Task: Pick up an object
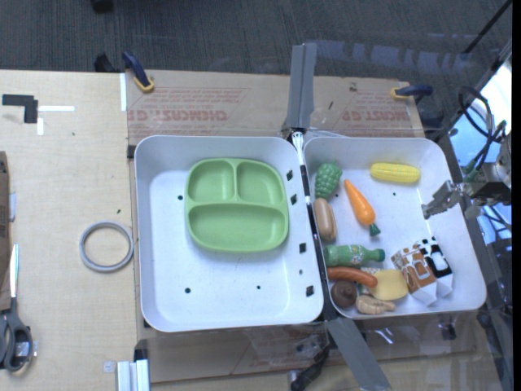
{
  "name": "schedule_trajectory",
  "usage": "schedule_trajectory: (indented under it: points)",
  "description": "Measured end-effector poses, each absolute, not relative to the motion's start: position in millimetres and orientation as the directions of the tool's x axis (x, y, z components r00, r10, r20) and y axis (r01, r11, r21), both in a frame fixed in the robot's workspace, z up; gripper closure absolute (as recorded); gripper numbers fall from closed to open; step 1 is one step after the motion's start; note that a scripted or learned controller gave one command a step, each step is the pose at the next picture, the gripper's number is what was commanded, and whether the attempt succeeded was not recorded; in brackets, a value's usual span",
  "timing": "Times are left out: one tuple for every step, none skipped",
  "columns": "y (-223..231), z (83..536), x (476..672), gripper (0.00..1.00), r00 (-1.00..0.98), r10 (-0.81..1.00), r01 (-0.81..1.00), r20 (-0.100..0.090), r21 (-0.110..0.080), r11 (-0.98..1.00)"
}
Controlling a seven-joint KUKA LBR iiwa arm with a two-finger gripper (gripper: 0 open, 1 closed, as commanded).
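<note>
Nothing is picked yet: the carrot (360,205) lies among other toy food in the right bin (456,177). The gripper (446,199) hangs at that bin's right edge, apparently spread apart and empty. The whole grasp remains.

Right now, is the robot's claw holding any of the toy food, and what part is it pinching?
No. The grey two-finger gripper sits open at the right white bin's edge, with nothing between its fingers.

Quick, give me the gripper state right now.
Two-finger gripper: at the right rim of the right-hand shallow white bin, holding nothing; whether it is open or closed cannot be told.
</note>
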State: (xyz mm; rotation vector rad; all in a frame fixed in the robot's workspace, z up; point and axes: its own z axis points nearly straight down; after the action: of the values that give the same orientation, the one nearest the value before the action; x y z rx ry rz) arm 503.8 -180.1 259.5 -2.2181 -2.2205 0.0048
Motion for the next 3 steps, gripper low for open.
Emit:
schedule_trajectory:
  points:
    - [-149, 216, 507.6, 0.0, -0.078, 0.997, 0.997, 0.0, -0.004, 0.078]
    - [-121, 201, 568.0, 0.0, -0.118, 0.993, 0.993, 0.0, -0.003, 0.118]
    - [-95, 95, 571.1, 0.0, -0.292, 0.956, 0.956, 0.001, -0.004, 0.292]
